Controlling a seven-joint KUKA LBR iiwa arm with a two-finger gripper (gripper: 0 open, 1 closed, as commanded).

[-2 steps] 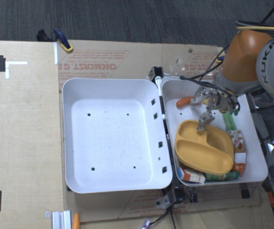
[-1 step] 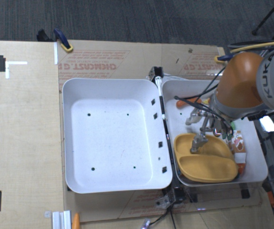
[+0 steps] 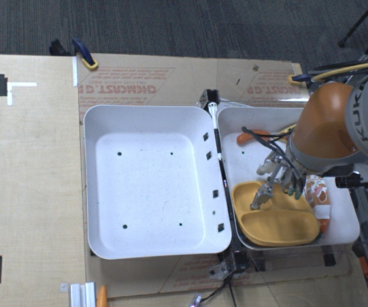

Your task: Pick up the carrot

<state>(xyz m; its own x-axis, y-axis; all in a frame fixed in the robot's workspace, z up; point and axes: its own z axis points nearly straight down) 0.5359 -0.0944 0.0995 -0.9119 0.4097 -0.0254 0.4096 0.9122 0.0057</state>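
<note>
Camera view, and the carrot [image 3: 244, 138] looks to be that small orange piece at the far left of the right bin [image 3: 345, 235], close to the wall it shares with the left bin [image 3: 93, 171]. Dark cables cross over part of it, so its full length is hard to read. The hand [image 3: 265, 187] hangs nearer to us than the carrot and a little to its right, above the far rim of a yellow dish [image 3: 280, 226]. They are apart, nothing touching. Whether the hand is spread or pressed together I cannot tell from here, and nothing shows inside it.

The step in hand, as I judge it, is the approach. To do it well, the hand should travel to the far left, clear the dish rim, and line up across the carrot's narrow width before dropping. The bin wall is close, so there is little room on that side. An orange-and-white packet [image 3: 317, 194] lies to the right, under the arm [image 3: 328, 123], all on the tabletop [image 3: 30, 190].
</note>
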